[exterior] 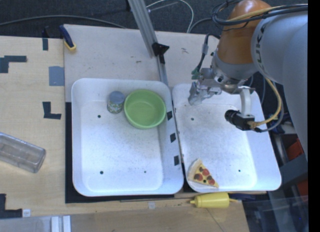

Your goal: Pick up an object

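Gripper point(196, 97) hangs over the far left corner of the right bin point(260, 173), nothing between its fingers; whether they are spread or pressed together, cannot tell. Pizza slice point(202, 174) lies at the near left corner of that bin, well apart from the gripper. Left bin point(85, 176) holds a green bowl point(145, 108) with a small can point(115, 102) just beside it, both at the far side; a yellow bottle point(211, 200) lies on the table point(30, 101) below the right bin.
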Motion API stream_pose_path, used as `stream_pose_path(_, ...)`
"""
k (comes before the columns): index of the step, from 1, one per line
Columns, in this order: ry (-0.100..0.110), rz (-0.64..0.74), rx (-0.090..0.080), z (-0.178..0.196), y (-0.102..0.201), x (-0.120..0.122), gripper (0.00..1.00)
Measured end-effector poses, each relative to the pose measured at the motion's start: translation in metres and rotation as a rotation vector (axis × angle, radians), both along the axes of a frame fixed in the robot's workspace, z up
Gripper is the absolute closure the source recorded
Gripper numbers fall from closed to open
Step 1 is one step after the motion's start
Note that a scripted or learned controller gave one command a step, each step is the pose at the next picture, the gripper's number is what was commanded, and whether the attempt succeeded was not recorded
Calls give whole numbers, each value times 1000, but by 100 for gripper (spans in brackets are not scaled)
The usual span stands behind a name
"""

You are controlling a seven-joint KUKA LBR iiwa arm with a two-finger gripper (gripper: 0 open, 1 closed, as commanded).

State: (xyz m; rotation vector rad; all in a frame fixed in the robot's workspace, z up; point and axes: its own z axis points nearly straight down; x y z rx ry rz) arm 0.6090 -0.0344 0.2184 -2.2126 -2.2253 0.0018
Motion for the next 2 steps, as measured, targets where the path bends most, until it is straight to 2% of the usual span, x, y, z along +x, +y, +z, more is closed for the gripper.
stream_pose_path(1,1,0,-1,-5,45,-32,100)
stream_pose_path(2,0,1,1,6,96,-62,100)
